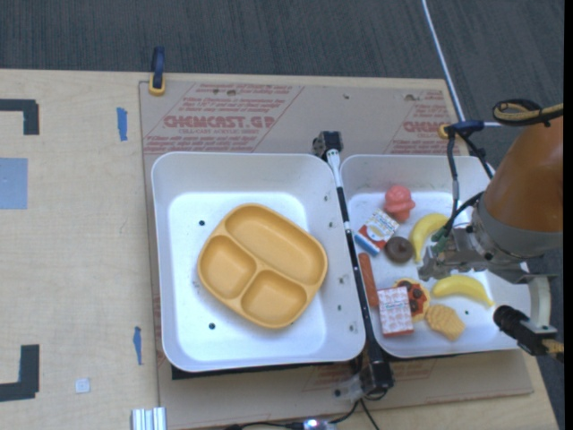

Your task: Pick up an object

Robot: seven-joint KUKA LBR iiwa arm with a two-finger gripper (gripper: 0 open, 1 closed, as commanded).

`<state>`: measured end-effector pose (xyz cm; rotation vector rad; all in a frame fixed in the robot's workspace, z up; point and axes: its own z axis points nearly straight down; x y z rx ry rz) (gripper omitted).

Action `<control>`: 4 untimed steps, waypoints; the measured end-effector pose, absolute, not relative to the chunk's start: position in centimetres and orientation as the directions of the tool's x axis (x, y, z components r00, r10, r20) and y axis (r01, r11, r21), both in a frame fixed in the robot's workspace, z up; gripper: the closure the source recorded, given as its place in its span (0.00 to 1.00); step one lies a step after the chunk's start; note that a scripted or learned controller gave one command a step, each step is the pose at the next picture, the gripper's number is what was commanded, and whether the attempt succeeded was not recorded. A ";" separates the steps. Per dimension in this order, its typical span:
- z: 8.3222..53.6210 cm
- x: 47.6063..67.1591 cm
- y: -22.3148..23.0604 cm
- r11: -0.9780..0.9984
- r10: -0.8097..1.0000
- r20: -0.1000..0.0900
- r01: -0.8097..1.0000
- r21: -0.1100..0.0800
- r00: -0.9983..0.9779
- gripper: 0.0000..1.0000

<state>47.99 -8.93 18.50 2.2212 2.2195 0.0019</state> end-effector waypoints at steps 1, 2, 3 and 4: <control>18.5 48.0 -8.9 0.000 1.000 0.000 1.000 0.002 0.000 0.00; 9.3 48.2 -9.6 0.001 1.000 0.003 1.000 0.008 -0.001 0.00; 9.1 48.3 -9.3 -0.002 1.000 0.000 1.000 0.009 0.002 0.00; 10.5 48.6 -9.3 -0.002 1.000 0.000 1.000 0.021 0.002 1.00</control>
